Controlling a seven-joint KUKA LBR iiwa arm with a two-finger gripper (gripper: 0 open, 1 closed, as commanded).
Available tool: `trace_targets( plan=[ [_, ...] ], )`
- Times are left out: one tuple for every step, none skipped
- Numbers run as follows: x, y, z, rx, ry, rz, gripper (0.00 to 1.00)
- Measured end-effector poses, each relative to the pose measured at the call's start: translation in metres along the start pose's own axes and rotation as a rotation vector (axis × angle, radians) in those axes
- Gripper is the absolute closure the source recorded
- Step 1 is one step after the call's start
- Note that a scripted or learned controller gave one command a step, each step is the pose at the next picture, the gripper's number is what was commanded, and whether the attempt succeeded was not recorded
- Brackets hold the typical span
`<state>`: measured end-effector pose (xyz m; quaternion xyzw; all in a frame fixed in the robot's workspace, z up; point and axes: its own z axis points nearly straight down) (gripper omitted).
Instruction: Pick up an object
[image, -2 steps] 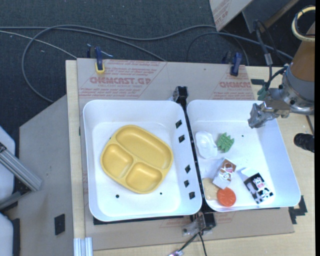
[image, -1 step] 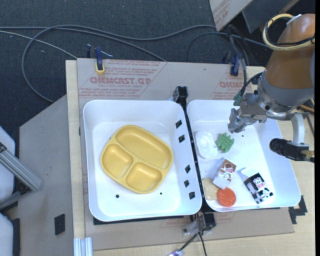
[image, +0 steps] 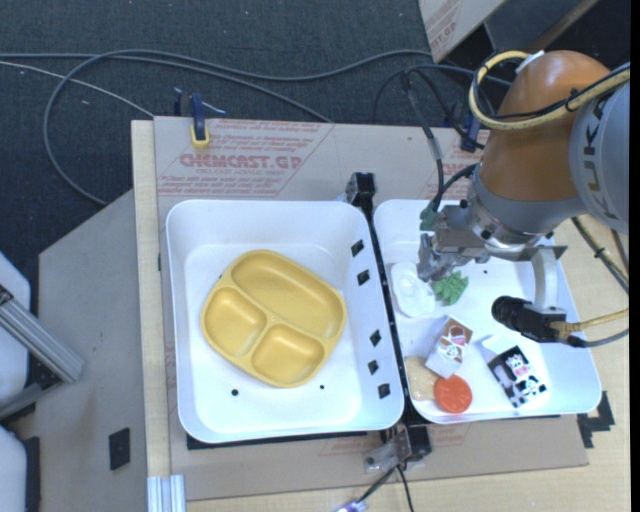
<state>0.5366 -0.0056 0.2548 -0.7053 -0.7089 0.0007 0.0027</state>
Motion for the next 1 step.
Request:
trace_targets(
  plan=[
    [0.0514, -0.0106, -0.0027, -0.001, 0.0, 0.0, 1.0]
  ],
)
